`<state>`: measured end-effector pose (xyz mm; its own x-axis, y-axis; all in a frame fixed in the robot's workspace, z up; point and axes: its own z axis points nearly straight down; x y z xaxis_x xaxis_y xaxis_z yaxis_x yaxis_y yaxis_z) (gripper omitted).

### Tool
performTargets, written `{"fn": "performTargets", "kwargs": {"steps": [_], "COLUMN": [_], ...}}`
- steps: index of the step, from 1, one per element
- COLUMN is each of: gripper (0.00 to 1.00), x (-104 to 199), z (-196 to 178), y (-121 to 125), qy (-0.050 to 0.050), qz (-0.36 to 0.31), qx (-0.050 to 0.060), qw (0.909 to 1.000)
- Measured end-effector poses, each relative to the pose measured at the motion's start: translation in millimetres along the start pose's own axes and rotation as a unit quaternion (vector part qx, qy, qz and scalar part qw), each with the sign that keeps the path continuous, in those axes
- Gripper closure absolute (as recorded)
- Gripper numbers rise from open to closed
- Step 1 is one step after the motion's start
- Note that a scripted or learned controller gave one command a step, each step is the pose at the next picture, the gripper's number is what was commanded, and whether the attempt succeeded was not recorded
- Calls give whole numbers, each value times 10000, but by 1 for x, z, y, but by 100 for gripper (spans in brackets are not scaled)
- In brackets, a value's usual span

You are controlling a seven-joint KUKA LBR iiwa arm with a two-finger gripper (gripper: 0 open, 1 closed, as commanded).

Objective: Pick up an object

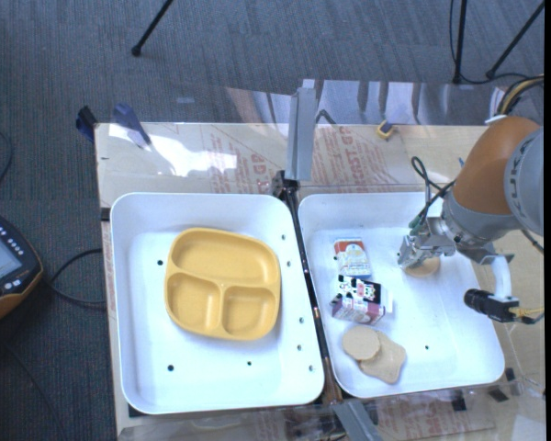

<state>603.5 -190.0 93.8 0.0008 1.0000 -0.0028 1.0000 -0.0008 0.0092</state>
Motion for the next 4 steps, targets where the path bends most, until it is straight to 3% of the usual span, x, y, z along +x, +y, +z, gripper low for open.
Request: {"fn": "performTargets", "kwargs": {"steps": [1, 2, 3, 4], "gripper": [100, 100, 100, 100], "x": [46, 99, 2, 56], "z": [8, 8, 6, 7], "y": [-7, 40, 5, 41], "qy": [28, 26, 9, 28], "qz": [-23, -29, 21, -31], "qx": [70, 62, 63, 55], "qw": [10000, 10000, 10000, 10000]}}
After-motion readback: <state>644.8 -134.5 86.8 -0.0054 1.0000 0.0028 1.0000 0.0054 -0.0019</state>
